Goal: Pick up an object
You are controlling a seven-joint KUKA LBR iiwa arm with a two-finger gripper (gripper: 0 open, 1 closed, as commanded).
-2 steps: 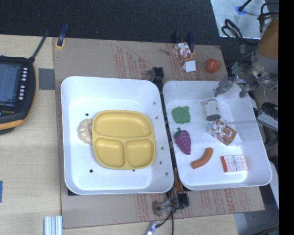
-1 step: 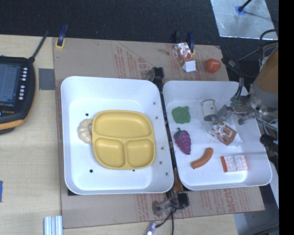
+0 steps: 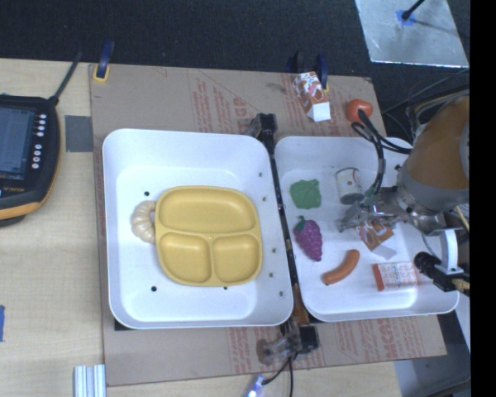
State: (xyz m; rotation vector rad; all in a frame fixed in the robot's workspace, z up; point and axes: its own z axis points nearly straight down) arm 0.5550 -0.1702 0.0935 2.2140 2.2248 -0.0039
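The right bin (image 3: 426,304) holds a green leafy toy (image 3: 306,193), a purple grape bunch (image 3: 310,238), an orange-red sausage (image 3: 341,267), a small red and white box (image 3: 394,275), a clear cup (image 3: 348,184) and a brown packet (image 3: 377,235). My gripper (image 3: 365,216) is low in this bin, between the cup and the packet, right beside the packet's upper left edge. Nothing is visibly lifted. The grey wrist and orange band (image 3: 441,151) reach in from the right.
The left bin (image 3: 124,222) carries a yellow divided plate (image 3: 208,234) with a beige pastry (image 3: 142,220) at its left side. Behind the right bin lie a small carton (image 3: 312,95) and a red ball (image 3: 360,108). A teach pendant (image 3: 12,155) rests at the far left.
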